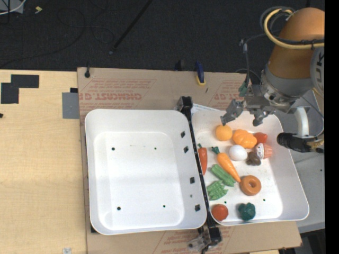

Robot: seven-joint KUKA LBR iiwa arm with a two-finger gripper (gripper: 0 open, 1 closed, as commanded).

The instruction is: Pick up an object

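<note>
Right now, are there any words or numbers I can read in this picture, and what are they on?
Red print on the cardboard behind the bins: upside down and too blurred to read.
Faint red print on the cardboard's front edge: too small to read.
Nothing readable on the bins or toys.

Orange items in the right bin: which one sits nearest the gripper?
The round orange ball, at the pile's upper left, just below the gripper. The carrot and the doughnut lie farther down.
</note>
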